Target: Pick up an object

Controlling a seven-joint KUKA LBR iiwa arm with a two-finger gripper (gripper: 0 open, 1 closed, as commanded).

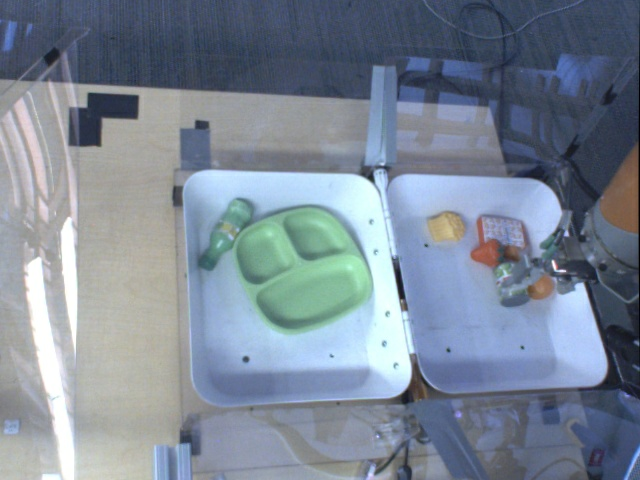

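Pale wood makes up the bench [130, 268], with dark carpet beyond its far edge and a loop of cable [490, 8] lying on it. Two shallow white bins sit side by side. In the right bin [500, 353], a small cluster of objects lies toward the right wall: a red packet [502, 232], a red-orange piece [485, 255] just left of it, a shiny silver-grey item [513, 285] and a small orange ball [541, 289]. The gripper [550, 265] hangs over this cluster, reaching in from the right; whether its fingers grip anything cannot be told, since the tips blur into the objects. A yellow block [446, 227] lies apart, toward the far left of that bin. The left bin [290, 383] holds a green divided plate [301, 267] and, touching its far left rim, a green bottle [224, 232] lying on its side.
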